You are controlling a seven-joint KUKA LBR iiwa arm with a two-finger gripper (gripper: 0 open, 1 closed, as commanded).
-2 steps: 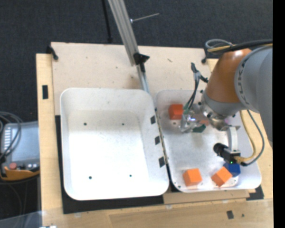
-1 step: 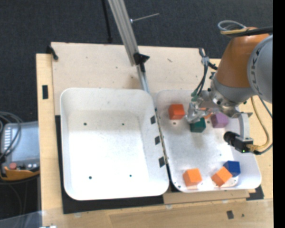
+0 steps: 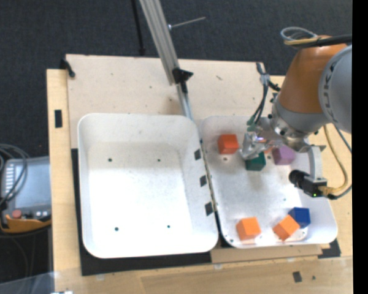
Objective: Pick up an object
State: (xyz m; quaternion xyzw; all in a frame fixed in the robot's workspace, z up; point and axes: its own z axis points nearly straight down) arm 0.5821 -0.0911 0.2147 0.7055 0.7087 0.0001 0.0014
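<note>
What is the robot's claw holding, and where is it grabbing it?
It cannot be told. The gripper sits right above the green block, hiding whether it grips the block's top.

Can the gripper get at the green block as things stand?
Probably yes. The gripper sits right over the green block in the right bin, and the red block and purple block stand apart from it on either side.

orange blocks [image 3: 228, 144], blue block [image 3: 301, 215], white bins [image 3: 92, 133]
</note>
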